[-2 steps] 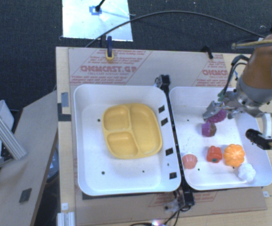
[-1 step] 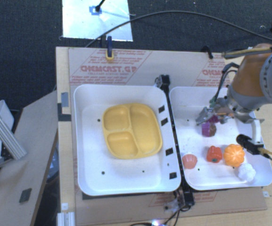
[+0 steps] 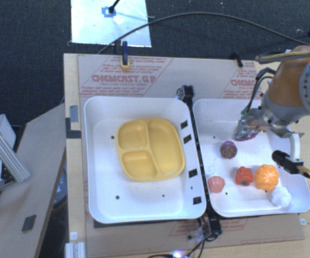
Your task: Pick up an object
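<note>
The right bin (image 3: 214, 117) holds several small toys. A dark maroon ball (image 3: 228, 149) lies near its middle. In front of it are a red pepper (image 3: 244, 176), an orange pumpkin (image 3: 266, 177), a pink piece (image 3: 216, 184) and a white lump (image 3: 280, 196). My gripper (image 3: 246, 132) is low in the far part of this bin, just right of and behind the maroon ball. A purplish thing (image 3: 253, 135) shows right at its tip; I cannot tell whether it is held.
A yellow divided plate (image 3: 149, 148) lies in the left bin (image 3: 101, 160). The ridge where the bins meet (image 3: 193, 149) runs between them. A black cable part (image 3: 286, 162) hangs over the right bin's right side, beside the pumpkin.
</note>
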Available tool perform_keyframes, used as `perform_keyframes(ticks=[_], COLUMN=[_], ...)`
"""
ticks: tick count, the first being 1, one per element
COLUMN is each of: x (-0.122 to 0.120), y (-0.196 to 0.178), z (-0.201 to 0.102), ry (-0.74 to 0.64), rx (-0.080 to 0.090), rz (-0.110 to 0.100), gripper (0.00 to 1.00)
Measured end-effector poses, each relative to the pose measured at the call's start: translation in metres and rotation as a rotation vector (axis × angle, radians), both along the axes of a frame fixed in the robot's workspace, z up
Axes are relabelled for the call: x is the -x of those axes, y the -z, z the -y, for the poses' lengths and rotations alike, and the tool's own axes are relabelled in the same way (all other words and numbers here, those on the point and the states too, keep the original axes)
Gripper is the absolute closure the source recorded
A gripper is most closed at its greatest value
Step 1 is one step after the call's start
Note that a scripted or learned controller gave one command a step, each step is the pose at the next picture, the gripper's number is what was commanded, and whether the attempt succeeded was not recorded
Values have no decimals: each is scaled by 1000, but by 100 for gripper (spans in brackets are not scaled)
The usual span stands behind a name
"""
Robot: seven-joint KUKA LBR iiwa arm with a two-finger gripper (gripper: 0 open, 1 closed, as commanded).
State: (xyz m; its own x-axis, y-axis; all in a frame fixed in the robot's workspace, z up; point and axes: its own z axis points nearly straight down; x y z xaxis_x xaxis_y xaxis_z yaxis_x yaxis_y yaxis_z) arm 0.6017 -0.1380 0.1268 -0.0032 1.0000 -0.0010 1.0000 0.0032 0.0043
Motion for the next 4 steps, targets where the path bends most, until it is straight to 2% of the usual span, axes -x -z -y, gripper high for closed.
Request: perform_keyframes(ticks=[2,3,4], x=[-5,-7,15], y=[-118,-161,-144], z=[-19,-18,-71], ry=[-3,-3,-6], rx=[0,0,-3], rz=[4,2,-5], gripper=[100,100,100])
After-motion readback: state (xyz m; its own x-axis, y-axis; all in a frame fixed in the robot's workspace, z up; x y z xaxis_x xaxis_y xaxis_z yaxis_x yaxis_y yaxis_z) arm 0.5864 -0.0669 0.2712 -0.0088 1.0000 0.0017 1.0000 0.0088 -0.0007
